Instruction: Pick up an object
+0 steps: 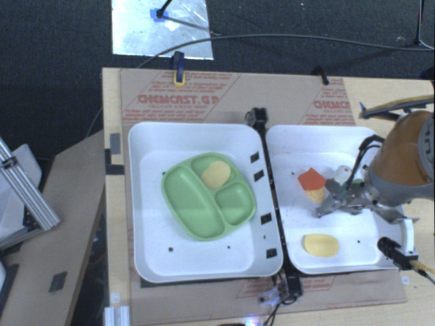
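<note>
Two shallow white plastic bins are sitting side by side on a brown board-covered worktop (224, 90); the left bin (149, 202) is holding a light green divided plate (197, 212) with three compartments, and a pale yellow rounded piece (216, 174) is lying in the plate's upper compartment; the right bin (299, 145) is holding a red, roof-shaped block (311, 179) sitting directly on top of a small yellowish piece (315, 195), and a flat pale yellow oval (321, 245) is lying well apart from them, near the bin's front wall; the grey arm with its orange band (408, 158) is reaching in from the right and leaning low over the right bin; its metal gripper (332, 204) is pointing leftward, its tip hanging just beside the red block and the yellowish piece under it; I cannot tell whether the fingers are spread or pressed together, and nothing is visibly sitting between them; a silver foil sheet (160, 19) is lying on the dark floor beyond the worktop.
</note>
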Available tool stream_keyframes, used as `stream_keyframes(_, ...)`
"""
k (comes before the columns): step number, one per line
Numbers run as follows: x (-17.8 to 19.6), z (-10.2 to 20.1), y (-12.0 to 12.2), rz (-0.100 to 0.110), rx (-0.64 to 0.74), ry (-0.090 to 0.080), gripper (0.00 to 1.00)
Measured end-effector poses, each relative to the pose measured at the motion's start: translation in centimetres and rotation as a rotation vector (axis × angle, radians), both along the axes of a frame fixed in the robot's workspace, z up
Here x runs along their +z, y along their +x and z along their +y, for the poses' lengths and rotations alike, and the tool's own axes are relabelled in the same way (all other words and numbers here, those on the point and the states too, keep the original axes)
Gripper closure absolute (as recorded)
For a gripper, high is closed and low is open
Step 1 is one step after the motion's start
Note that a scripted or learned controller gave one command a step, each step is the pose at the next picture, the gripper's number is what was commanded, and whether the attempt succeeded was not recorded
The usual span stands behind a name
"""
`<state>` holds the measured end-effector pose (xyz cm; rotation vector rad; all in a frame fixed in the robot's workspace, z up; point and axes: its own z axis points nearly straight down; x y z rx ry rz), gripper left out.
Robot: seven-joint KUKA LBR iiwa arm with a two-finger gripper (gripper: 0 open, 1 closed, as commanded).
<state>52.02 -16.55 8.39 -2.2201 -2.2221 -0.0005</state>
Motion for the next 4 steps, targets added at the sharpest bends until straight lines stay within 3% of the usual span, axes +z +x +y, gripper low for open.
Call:
stream_keyframes(1, 1.2, 0.0, 0.1, -0.003, 0.000, -0.002, 1.00)
stream_keyframes(2, 5.6, 0.0, -0.1, -0.006, 0.003, -0.002, 1.00)
stream_keyframes(4, 17.8, 1.0, 0.7, -0.009, 0.005, -0.003, 1.00)
